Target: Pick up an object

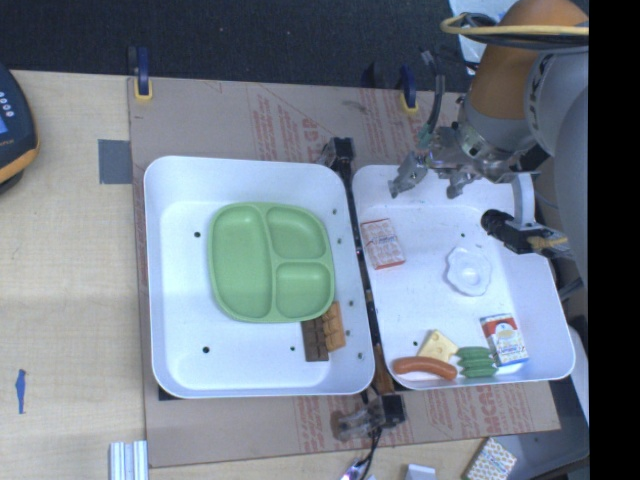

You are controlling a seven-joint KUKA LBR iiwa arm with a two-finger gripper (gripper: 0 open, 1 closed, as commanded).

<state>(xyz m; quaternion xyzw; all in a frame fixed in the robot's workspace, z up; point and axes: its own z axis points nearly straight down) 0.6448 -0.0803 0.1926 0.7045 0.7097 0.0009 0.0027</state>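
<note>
I saw the gripper point(432, 180) hovering over the right bin's point(560, 308) far edge, fingers spread and holding nothing, presumably poised above the packet point(382, 243) nearby.

Bright, even overhead light w/ the left bin point(160, 268) as the brightest thing in shot: its white floor is nearly blown out beside the green plate point(271, 261), and only a soft, faint shadow hugs that bin's inner walls. Above the bin the dark backdrop goes almost black w/ no detail. Whole pic is lowish-res and a bit soft, so print on small packets right of the bin can't be read.
</note>
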